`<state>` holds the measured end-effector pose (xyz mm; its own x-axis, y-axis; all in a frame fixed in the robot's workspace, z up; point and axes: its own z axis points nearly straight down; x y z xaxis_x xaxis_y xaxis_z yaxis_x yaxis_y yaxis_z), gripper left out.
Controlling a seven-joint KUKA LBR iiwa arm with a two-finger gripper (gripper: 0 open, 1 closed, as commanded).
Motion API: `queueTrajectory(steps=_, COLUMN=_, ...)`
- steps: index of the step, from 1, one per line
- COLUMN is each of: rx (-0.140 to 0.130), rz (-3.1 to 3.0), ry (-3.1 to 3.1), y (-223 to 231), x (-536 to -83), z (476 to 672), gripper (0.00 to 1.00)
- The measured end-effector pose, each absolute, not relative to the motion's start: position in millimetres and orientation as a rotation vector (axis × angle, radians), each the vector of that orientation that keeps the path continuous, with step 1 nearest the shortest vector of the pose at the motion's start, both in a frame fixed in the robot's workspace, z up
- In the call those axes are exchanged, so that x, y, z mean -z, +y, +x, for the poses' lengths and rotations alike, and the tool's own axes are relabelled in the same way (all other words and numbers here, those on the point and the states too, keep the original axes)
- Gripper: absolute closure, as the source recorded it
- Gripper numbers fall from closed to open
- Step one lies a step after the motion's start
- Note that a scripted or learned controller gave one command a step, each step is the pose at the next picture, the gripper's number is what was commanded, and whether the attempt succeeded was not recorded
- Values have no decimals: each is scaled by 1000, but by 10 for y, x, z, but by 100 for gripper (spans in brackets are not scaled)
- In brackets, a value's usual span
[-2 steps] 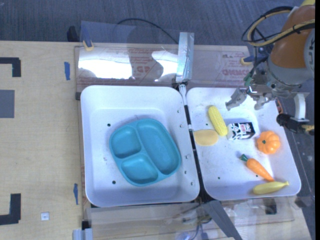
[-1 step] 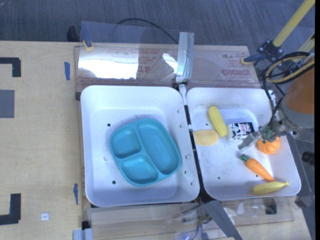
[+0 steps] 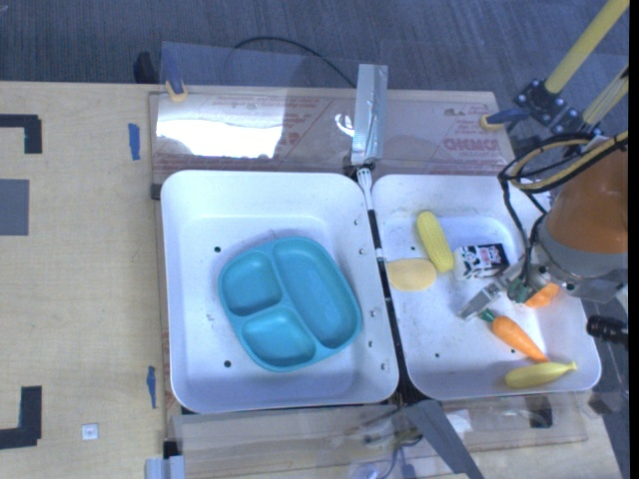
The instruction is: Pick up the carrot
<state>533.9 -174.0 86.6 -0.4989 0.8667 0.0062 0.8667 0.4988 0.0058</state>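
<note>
Left bin (image 3: 190, 267): white, shallow; holds a blue divided plate (image 3: 290, 302) with three compartments, sitting roughly centre, turned at a slant; nothing in the compartments.

Divider between the bins: dark seam running top to bottom; a grey metal bracket (image 3: 368, 113) stands above it at the back edge; clear plastic sheet (image 3: 260, 118) lies behind both bins.

Right bin (image 3: 449, 362): a pale yellow rounded piece (image 3: 411, 274) near its left wall; corn cob (image 3: 433, 240) just above and right of it, lying at a slant, the two nearly touching; small black-and-white packet (image 3: 481, 258) right of the corn.

Carrot (image 3: 514, 334): orange with a green stub at its upper-left end; lies diagonally in the lower right part of the right bin, on the bin floor, not lifted; a yellow banana-like piece (image 3: 540, 372) sits just below it, along the front rim.

Gripper (image 3: 491, 297): reaching in from the right, low over the right bin; metal fingertip sits just above-left of the carrot's green end, very close; finger gap can't be resolved from this angle, so open/closed state unknown; carrot not seen between the fingers.

A second small orange piece (image 3: 542, 294) shows right beside the gripper body; what it is, unclear.

Arm (image 3: 589, 218): orange band and grey housing over the bin's right edge, black cables looped above it.
</note>
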Motion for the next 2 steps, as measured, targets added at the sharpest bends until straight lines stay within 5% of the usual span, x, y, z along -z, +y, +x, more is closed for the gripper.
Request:
queueTrajectory(steps=1, rx=5, rz=-1709, ry=-2643, y=-1586, x=-868, z=4817, gripper=0)
queueTrajectory(steps=2, rx=22, rz=-1909, ry=-2480, y=-2103, x=-875, z=5037, gripper=0)
